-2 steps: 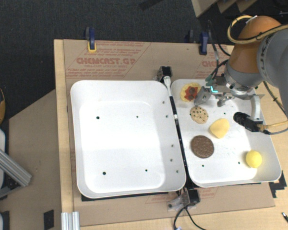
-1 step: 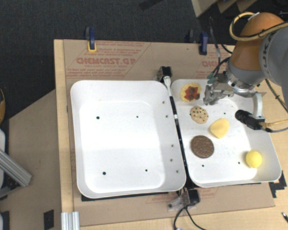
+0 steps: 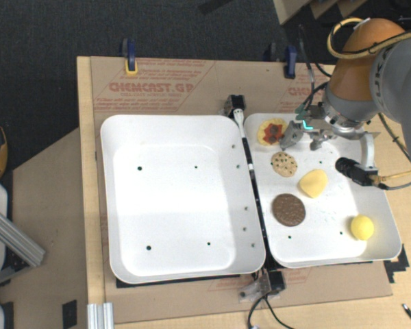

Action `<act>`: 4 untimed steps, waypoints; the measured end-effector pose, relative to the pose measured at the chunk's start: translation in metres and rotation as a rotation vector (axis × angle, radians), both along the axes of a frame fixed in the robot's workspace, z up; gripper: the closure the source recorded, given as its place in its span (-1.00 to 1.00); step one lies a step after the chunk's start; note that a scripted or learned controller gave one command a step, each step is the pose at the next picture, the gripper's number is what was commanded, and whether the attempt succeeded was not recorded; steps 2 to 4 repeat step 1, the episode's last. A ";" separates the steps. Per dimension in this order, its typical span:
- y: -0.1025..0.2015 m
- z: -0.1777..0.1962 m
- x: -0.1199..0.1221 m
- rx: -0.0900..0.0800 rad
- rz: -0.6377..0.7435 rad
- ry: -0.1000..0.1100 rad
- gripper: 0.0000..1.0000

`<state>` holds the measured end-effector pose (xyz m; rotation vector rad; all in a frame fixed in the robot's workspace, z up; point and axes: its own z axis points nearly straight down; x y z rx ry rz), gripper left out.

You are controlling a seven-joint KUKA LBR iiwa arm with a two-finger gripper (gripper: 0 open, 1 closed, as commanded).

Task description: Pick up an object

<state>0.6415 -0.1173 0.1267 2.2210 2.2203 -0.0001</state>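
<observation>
1. Nearest the camera, the right-hand shallow white bin (image 3: 380,242) carries a small round yellow ball (image 3: 362,227) in its near corner and a flat dark-brown round cookie (image 3: 288,210) close to the divider.
2. Further in — a pale yellow lumpy piece (image 3: 313,183), then a tan speckled cookie (image 3: 283,164) just beside it.
3. At the far end lies a yellow-and-red flat item (image 3: 270,131), and the gripper (image 3: 303,137) hangs right next to it, fingers spread with nothing between them.
4. The judgement: that far item or the speckled cookie looks the likeliest target — flat things, so a low, square descent, centred before closing, would serve best.
5. Crowding is mild; the bin wall sits near the far item, so watch that edge.
6. The left-hand white bin (image 3: 123,204) sits alongside on a brown board (image 3: 89,184), blue clamps (image 3: 129,49) at the far edge, dark floor beyond.
</observation>
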 end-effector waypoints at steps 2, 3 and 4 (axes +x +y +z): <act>0.107 0.063 0.028 0.003 0.011 -0.009 -1.00; 0.107 0.063 0.028 0.003 0.011 -0.009 -1.00; 0.107 0.063 0.028 0.003 0.011 -0.009 -1.00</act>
